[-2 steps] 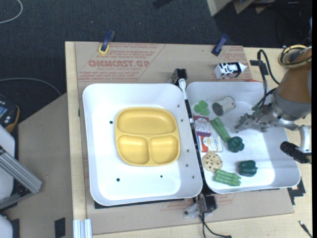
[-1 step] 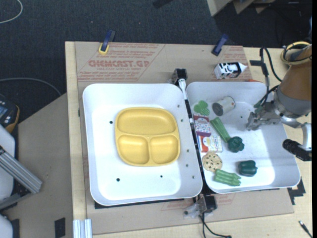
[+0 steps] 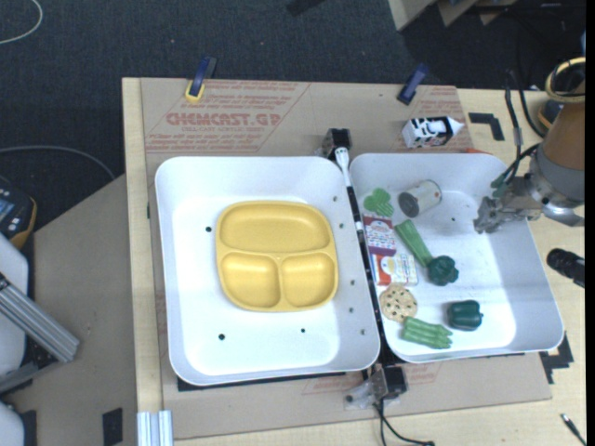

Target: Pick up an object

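From the overhead camera, you are looking down on two white bins side by side on the tabletop [image 3: 279, 110]. The left bin [image 3: 186, 249] holds one thing: a yellow divided plate [image 3: 276, 254] with three compartments, sitting near the bin's middle.

The right bin [image 3: 530, 286] holds the loose items, gathered toward its 9 o'clock side. At about 11 o'clock lie a small green leaf piece [image 3: 377, 201] and, just beside it, a grey can [image 3: 420, 198] on its side. Below them a red-and-white packet [image 3: 387, 254] lies along the left wall, with a long green vegetable [image 3: 416, 242] next to it ending in a dark green broccoli head [image 3: 442, 269]. Toward 7 o'clock you see a cookie [image 3: 398, 302], a bundle of green beans [image 3: 426, 333] and a dark green pepper [image 3: 464, 315].

The hand [image 3: 493, 214] is over the right bin at about 2 o'clock, well apart from every item; nothing is between its fingers, and you cannot tell how wide they stand. The grey can is the nearest piece to it.

Outside the bins, a small black-and-white carton [image 3: 431, 130] rests on the tabletop at 12 o'clock of the right bin, and two clamps [image 3: 198, 79] [image 3: 413, 84] grip the far edge.
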Controlling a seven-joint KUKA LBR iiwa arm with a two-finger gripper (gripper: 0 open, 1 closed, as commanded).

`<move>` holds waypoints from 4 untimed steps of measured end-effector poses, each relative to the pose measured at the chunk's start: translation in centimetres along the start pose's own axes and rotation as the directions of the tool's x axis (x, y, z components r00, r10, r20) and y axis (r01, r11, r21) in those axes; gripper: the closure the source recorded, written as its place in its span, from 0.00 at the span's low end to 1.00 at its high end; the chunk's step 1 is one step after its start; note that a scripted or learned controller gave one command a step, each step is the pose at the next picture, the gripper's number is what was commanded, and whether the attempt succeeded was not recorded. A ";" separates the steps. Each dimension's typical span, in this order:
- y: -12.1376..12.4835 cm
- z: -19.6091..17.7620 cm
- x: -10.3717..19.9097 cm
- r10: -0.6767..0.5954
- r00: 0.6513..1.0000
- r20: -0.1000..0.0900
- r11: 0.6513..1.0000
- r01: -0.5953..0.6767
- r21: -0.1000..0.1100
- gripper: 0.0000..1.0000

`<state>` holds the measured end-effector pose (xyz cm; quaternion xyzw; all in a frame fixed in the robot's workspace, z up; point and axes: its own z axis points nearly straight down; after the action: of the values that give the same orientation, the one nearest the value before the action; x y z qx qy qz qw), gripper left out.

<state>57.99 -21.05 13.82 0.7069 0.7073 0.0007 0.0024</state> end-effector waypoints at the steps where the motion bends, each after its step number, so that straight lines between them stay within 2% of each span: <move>1: -0.4 -6.2 0.4 -0.001 1.000 0.001 1.000 0.001 -0.004 1.00; 2: -0.3 -8.9 0.4 0.000 1.000 0.000 1.000 0.000 -0.001 1.00; 4: -5.1 -8.5 9.4 -0.003 1.000 -0.005 1.000 0.003 0.008 1.00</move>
<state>52.82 -11.62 22.29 0.7060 0.7082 -0.0005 -0.0019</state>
